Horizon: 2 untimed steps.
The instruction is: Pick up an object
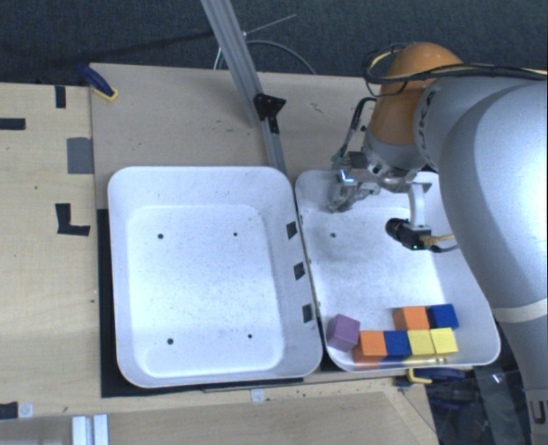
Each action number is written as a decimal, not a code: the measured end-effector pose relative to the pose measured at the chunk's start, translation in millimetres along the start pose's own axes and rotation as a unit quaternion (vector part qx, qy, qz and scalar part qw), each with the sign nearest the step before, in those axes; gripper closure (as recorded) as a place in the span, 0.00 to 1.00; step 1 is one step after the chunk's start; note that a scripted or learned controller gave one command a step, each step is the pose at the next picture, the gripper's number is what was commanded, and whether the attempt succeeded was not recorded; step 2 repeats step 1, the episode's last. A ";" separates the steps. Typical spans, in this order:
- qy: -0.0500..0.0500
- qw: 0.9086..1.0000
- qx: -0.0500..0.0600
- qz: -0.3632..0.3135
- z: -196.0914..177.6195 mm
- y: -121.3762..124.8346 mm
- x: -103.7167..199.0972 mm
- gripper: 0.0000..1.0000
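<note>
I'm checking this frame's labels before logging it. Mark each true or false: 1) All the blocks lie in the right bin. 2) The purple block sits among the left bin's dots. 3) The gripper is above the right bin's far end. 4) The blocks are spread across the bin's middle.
1) True: the purple block, orange blocks and the rest lie in the right bin.
2) False: it is in the right bin, not the left bin.
3) True: the gripper hangs there.
4) False: they cluster at its near edge.
</note>
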State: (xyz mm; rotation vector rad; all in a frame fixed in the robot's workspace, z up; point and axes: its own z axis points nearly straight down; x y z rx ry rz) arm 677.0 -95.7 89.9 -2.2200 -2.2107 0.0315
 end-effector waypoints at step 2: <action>0.004 1.000 -0.014 -0.003 -107.9 -13.3 23.8 1.00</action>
